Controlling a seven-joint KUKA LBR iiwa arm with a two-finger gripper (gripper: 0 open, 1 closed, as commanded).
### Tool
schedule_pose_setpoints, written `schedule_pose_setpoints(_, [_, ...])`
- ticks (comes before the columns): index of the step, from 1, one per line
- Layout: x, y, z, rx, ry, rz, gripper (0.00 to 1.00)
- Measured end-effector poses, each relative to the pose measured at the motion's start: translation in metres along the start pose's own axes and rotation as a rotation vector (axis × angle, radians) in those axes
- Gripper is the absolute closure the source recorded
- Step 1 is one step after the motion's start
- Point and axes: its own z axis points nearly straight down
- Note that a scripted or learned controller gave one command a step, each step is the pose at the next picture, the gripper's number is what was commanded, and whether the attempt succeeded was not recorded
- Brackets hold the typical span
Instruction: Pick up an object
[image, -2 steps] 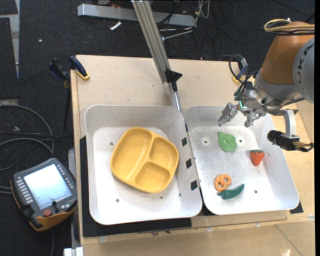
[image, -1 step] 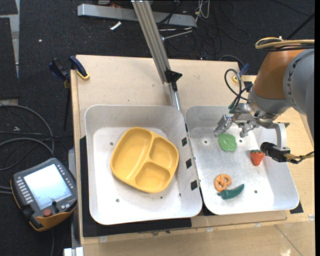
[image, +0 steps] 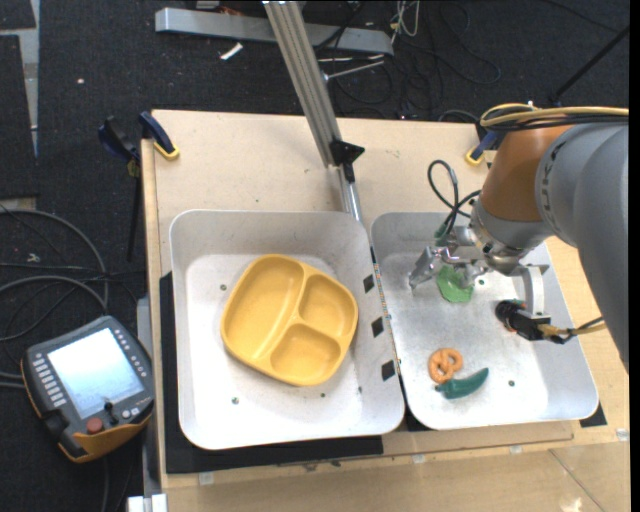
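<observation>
Counter (image: 250, 160): pale tan board, matte, lightly scuffed, bearing two shallow white bins side by side.

Left bin (image: 200, 400): smooth white plastic with rounded corners. In it lies a yellow plate (image: 290, 318), glossy plastic, rounded-square outline, divided into three compartments.

Right bin (image: 560, 385): same white plastic, surface speckled with small dark marks. Near its front sit an orange pretzel (image: 446, 362), a twisted loop shape, and a dark green pepper (image: 464, 383), long and tapered. The two touch or nearly touch; which cannot be made out.

Arm (image: 590, 190): smooth grey casing with an orange band above the wrist, reaching in from the right, black cables looped about it. The jaws (image: 450, 268) hang over the back half of the right bin, metal fingers spread apart. Right below them is a green object (image: 456, 287), translucent, rounded; its exact shape is unclear. Whether the fingers touch it cannot be told; no grip is visible.

A grey metal pole (image: 312, 85) slants across the counter's back. On the floor at left lies a control pendant (image: 88, 385), orange and grey with a bright screen; its writing is unreadable.
</observation>
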Motion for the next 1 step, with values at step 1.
schedule_pose_setpoints(1, [-0.0002,0.0016,0.0012,-0.009,-0.002,0.001,0.0])
